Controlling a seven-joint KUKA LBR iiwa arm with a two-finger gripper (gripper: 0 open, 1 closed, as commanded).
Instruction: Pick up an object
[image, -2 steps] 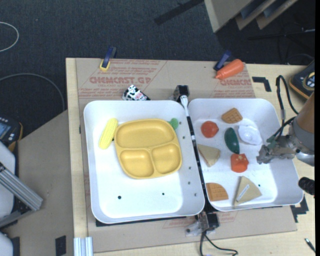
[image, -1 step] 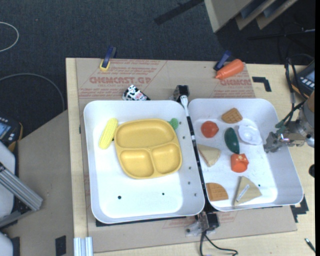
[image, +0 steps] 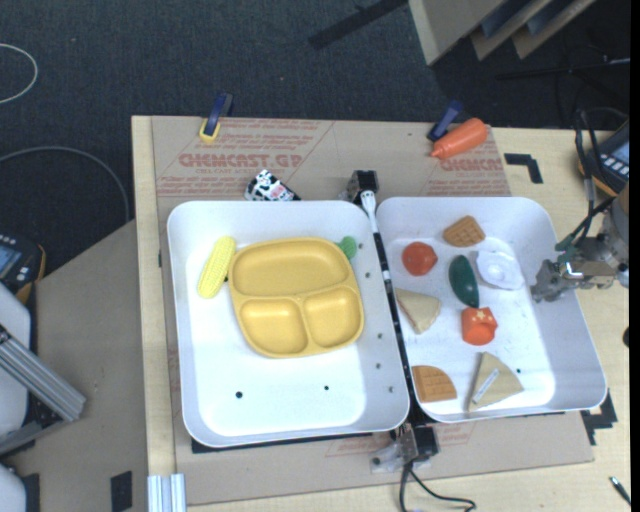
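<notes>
My gripper (image: 556, 272) hangs over the right bin's (image: 574, 340) right edge, fingers' state I cannot tell, well right of the red tomato (image: 420, 258) and green pepper (image: 463, 279).

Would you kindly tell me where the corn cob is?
The corn cob lies in the left bin, against the yellow tray's left edge.

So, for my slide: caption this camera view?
Gripper at the right bin edge, toy food inside; yellow tray fills the left bin.
</notes>
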